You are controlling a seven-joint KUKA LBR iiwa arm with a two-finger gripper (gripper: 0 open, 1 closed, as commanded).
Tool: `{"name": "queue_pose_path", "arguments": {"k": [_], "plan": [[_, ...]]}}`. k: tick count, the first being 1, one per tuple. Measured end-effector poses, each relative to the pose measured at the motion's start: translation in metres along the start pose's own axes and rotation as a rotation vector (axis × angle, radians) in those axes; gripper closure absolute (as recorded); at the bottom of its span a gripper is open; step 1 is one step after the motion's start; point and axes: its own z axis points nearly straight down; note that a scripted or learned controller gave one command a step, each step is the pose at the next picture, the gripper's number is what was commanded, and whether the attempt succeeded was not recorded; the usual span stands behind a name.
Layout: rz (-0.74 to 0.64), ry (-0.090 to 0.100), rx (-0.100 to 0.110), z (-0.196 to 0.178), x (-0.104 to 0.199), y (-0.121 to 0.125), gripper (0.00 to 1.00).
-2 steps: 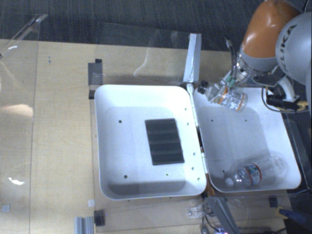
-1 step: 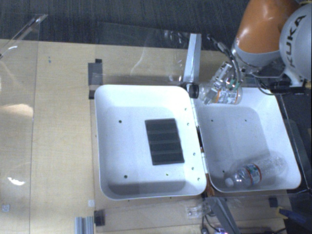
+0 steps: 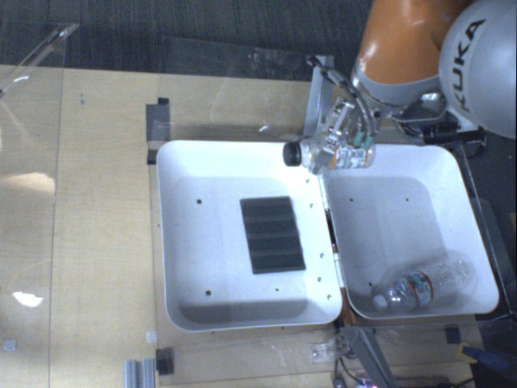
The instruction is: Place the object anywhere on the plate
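So the gripper (image 3: 339,148) hangs at the upper middle of the frame, over the bins' shared top edge. Can't tell its state. The bottle (image 3: 412,288) lies on its side in the right bin's lower corner, well apart from the dark plate (image 3: 273,234) in the left bin, so probably nothing's grabbed.

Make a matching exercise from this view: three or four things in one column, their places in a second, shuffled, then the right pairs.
Things:
1. clear plastic bottle
2. dark ridged plate
3. gripper
4. orange band

Places:
A. middle of the left bin
B. on the arm, top right of the view
C. near corner of the right bin
D. over the far ends of the bins' shared edge

Pairs: 1-C, 2-A, 3-D, 4-B
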Motion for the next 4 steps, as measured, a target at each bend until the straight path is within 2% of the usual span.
{"name": "queue_pose_path", "arguments": {"k": [1, 4], "plan": [[-0.052, 0.001, 0.001, -0.007, -0.005, -0.037, 1.0], [-0.052, -0.017, -0.016, -0.041, -0.008, -0.03, 1.0]]}}
